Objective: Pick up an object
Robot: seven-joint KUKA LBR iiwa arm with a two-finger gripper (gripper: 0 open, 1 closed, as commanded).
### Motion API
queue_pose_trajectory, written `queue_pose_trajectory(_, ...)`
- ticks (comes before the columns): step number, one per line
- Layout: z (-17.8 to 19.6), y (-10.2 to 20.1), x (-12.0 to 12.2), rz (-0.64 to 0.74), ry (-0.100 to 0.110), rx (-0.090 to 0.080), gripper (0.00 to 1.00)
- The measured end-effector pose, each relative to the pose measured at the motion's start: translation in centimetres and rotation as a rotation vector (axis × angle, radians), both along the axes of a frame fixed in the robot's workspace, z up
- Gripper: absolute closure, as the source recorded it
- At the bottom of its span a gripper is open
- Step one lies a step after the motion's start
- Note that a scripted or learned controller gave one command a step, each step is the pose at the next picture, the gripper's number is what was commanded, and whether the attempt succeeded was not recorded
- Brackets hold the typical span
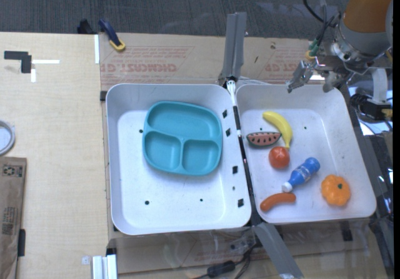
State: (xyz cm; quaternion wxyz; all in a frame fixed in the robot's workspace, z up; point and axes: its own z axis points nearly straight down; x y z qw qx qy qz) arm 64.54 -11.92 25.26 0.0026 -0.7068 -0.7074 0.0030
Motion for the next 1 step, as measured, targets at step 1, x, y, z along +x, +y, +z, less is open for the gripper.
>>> queue_pose_trajectory(1,-16.35,-0.99,1.33,-0.003,-0.005,0.001,0.00)
